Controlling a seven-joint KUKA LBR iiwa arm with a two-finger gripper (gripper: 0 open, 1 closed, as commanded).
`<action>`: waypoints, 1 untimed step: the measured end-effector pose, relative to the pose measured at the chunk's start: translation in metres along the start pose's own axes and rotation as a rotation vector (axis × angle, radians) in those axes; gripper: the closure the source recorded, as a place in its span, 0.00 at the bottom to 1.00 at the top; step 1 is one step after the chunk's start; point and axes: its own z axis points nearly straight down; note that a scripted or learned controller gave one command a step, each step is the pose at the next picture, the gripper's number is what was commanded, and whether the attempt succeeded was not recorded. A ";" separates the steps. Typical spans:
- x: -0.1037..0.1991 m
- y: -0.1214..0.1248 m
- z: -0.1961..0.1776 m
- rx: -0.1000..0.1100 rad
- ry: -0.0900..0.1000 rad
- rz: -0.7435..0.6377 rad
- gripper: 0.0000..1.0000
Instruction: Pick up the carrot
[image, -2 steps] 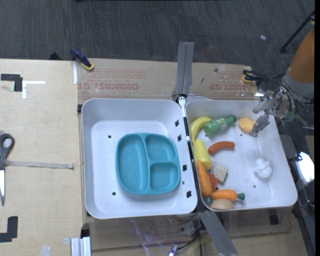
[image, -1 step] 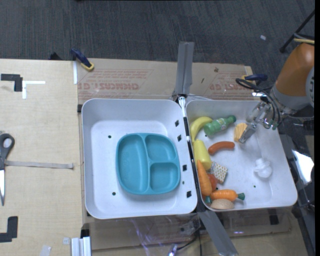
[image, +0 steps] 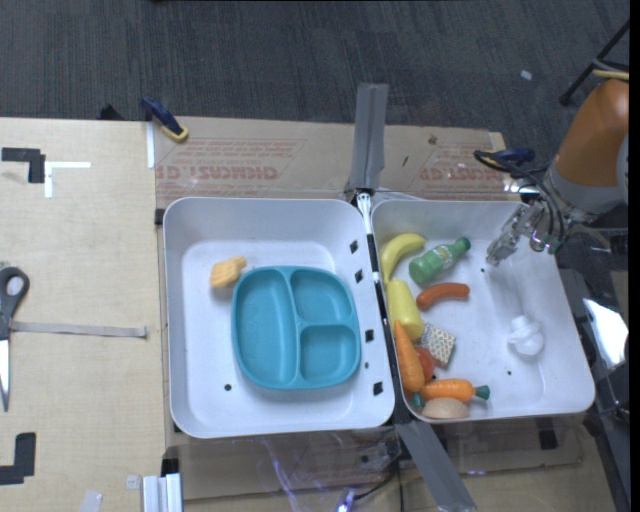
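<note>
**Carrot untouched; hand poised over the far corner of the right bin**

The pick has not begun in any visible way. The hand (image: 510, 240) hangs above the upper right part of the right bin (image: 560, 395), well apart from the food, and nothing lies between its fingers. Whether those fingers are apart or together I cannot tell at this size and angle.

Two carrots show. One carrot (image: 407, 360) lies lengthwise against the bin's left wall, its tip toward the near edge. A second carrot (image: 455, 390), with a green top, lies crosswise near the near edge, touching the first at the corner. Either would satisfy the task; both sit in a tight cluster, so I judge the whole reach, descent, closing and lift remain to be done.

Counted in the right bin: one banana (image: 400, 250), one green bottle (image: 438, 260), one sausage (image: 443, 293), one yellow corn-like piece (image: 400, 300), one speckled wedge (image: 438, 344), one pale roll (image: 446, 408) and one white lump (image: 525, 335) standing alone.

The left bin (image: 200, 330) holds one blue divided tray (image: 296, 326) and one small yellow-orange piece (image: 227, 271) just beside it.
</note>
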 end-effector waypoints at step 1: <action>0.024 -0.017 -0.215 0.000 0.004 -0.015 1.00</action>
